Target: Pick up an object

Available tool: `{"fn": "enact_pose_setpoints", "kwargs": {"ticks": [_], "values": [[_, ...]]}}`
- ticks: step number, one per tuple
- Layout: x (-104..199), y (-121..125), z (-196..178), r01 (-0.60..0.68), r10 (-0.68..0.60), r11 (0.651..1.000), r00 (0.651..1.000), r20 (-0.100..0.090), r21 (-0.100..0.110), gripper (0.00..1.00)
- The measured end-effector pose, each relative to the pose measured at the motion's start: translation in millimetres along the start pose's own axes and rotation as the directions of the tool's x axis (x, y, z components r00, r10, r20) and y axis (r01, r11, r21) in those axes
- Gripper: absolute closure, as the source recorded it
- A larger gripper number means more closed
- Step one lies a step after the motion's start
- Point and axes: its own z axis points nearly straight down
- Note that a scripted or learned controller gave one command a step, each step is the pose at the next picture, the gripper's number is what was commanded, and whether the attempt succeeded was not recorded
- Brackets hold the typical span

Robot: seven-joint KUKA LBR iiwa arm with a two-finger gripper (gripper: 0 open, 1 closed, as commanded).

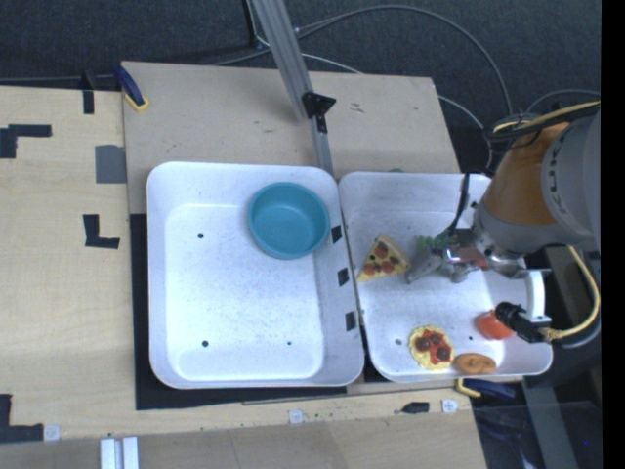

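Tan bench (244, 106): two white bins on it, left bin (181, 291), right bin (391, 198).

Pale wooden bench (59, 291) with black tape marks, dark carpeted floor (117, 13), trailing cables (410, 13) beyond.

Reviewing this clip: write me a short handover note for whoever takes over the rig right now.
Claw: low in the right bin, beside the pizza slice; open or shut unclear, nothing visibly held.
Right bin also holds a round mini pizza, an orange piece and a red piece. Blue bowl sits in the left bin.
Done: approach only.
Left: grasp and lift one object.
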Motion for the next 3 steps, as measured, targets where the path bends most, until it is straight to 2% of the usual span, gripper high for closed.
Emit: {"fn": "enact_pose_setpoints", "kwargs": {"ticks": [1,2,3], "values": [[0.0,0.6,2.4,0.0,0.0,1.0,1.0,0.002,-0.007,0.0],[-0.8,1.0,-8.5,0.0,0.0,1.0,1.0,0.003,-0.009,1.0],[-0.2,2.7,-71.0,0.0,0.0,1.0,1.0,0.002,-0.01,1.0]]}}
